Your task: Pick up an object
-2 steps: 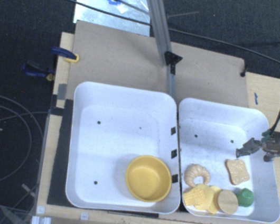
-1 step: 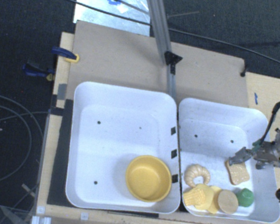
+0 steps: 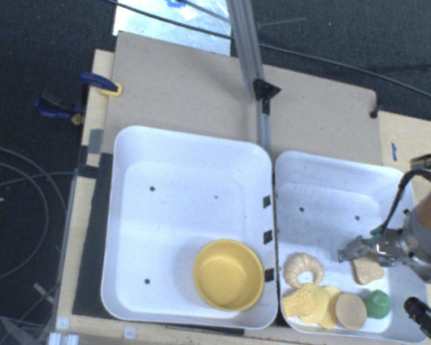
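Toys crowd the near edge of the right bin (image 3: pixel 328 187): a waffle (image 3: pixel 302 303), a yellow piece (image 3: pixel 328 303) just behind it, a tan disc (image 3: pixel 351 311) and a green ball (image 3: pixel 378 304), all close together. Behind them lie a croissant (image 3: pixel 303 268) and a tan bread slice (image 3: pixel 366 271). The gripper (image 3: pixel 362 251) hangs low over the bin right beside that slice, whether it grips anything I cannot tell. In the left bin (image 3: pixel 191 171) a yellow bowl (image 3: pixel 229 274) sits upright near the front right corner. Farther back, a grey pole (image 3: pixel 250 46) slants across brown board (image 3: pixel 189 88)
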Motion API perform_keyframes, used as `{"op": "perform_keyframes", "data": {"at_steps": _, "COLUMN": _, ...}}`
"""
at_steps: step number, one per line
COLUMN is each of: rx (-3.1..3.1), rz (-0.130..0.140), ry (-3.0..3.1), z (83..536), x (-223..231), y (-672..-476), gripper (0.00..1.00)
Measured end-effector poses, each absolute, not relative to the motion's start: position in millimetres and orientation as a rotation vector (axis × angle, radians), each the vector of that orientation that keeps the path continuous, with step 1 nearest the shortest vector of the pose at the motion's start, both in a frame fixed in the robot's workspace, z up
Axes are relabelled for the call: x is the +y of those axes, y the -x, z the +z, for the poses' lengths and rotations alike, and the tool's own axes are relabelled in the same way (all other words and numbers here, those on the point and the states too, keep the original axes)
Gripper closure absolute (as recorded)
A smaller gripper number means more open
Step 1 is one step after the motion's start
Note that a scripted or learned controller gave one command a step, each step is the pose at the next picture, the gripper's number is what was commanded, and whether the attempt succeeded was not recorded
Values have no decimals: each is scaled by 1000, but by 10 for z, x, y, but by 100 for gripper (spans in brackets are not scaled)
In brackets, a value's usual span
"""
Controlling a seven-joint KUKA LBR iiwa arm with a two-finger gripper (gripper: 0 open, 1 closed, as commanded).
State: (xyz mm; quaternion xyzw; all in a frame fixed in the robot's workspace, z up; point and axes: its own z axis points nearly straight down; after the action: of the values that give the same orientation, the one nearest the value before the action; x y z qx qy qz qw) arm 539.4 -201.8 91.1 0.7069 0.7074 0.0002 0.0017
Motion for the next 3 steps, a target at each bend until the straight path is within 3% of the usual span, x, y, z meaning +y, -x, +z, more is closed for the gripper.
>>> {"op": "perform_keyframes", "data": {"at_steps": 1, "rx": 2215, "rz": 4, "ry": -2217, "z": 935, "x": -2029, "y": -5417, "gripper": 0}}
{"op": "perform_keyframes", "data": {"at_steps": 2, "rx": 2211, "rz": 7, "ry": -2214, "z": 1051, "x": -2034, "y": -5432, "gripper": 100}}
{"op": "perform_keyframes", "data": {"at_steps": 3, "rx": 2222, "rz": 5, "ry": -2212, "z": 1676, "x": -2007, "y": -5399, "gripper": 100}}
